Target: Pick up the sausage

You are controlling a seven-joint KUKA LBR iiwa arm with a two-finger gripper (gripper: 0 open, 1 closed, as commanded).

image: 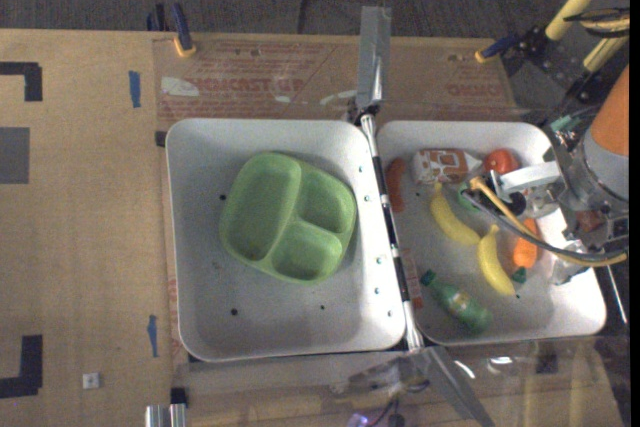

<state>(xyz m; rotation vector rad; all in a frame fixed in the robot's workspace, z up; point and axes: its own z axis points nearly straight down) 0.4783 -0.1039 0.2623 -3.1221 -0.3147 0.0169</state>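
Camera view, sausage (396,185) against right bin's (580,320) left wall

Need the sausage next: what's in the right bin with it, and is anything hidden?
The right bin holds the sausage at its left wall, a carton, tomato, two bananas, carrot and green bottle. The arm covers its right side.

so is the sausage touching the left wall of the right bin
Touching, as far as the camera view shows: the sausage lies right against the right bin's left wall, with no white floor visible between them.
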